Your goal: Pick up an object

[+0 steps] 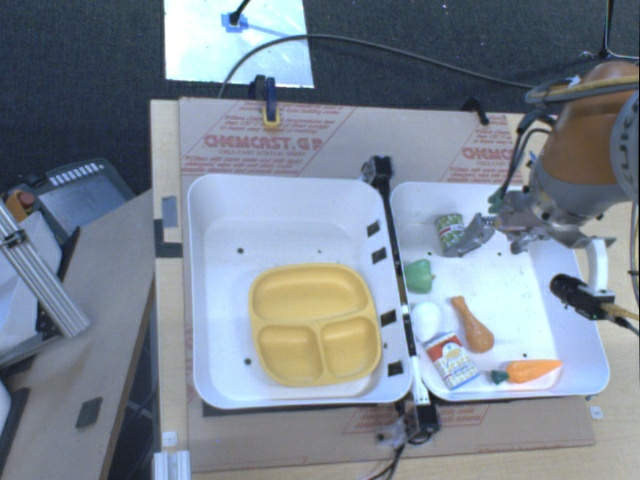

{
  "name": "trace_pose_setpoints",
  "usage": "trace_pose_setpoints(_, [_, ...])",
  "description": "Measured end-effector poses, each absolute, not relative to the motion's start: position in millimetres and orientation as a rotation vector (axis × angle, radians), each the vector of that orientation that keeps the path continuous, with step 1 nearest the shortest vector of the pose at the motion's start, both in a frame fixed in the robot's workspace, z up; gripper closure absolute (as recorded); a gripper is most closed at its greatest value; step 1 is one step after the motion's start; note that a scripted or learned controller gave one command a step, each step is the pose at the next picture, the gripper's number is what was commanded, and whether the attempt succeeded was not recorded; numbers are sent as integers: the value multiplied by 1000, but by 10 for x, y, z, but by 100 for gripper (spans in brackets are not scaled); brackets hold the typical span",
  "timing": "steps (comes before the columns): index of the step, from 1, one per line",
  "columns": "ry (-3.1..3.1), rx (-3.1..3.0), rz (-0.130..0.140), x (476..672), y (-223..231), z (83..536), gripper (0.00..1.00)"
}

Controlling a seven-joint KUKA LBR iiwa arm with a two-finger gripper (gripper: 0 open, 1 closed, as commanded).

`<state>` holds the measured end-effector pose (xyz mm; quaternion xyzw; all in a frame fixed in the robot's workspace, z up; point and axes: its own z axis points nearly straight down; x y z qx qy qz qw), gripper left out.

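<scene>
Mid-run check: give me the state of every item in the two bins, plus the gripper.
Yellow divided tray: flat in left bin.
Green can: in right bin, beside gripper.
Green pepper: lying loose.
White egg: resting against carton.
Small carton: lying flat.
Drumstick: lying flat.
Carrot: lying by front wall.
Gripper: low beside can, nothing visibly held.

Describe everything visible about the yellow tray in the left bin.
The yellow tray is a rounded, plastic-looking divided plate with three compartments: one long one along the far side and two smaller ones nearer the camera. It lies flat and upright on the floor of the left bin, toward the near right corner, with nothing in it.
</scene>
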<state>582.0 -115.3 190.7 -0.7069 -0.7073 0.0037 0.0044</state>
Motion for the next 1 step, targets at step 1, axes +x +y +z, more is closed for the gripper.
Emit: trace_pose_setpoints(1, [-2225,-2219,0,5849,-1151,1973,0])
